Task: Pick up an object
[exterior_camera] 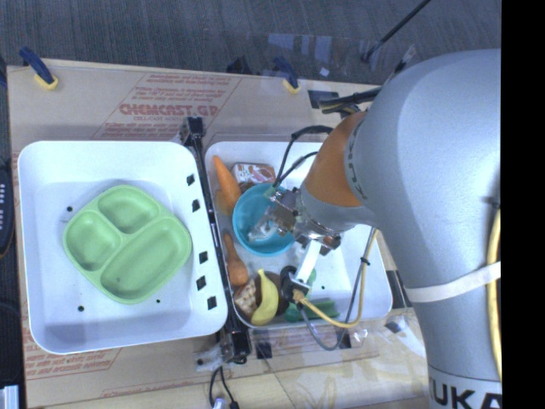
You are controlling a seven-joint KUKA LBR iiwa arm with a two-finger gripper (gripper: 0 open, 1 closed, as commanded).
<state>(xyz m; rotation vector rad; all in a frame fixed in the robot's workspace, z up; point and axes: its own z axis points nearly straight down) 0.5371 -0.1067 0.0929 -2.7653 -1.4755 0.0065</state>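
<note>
Grey arm (443,194) fills right side, orange band over right bin (375,288). Gripper (277,220) sits down inside blue bowl (255,228); grip state cannot tell. Carrot (226,186) lies just left of bowl, banana (266,301) below it. Green divided plate (128,241) alone in left bin (43,313).

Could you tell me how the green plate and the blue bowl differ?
The green plate is shallow, split into three compartments, and lies alone in the left bin. The blue bowl is smaller, round and deeper, crowded among toy foods in the right bin under the arm. Both sit upright.
</note>
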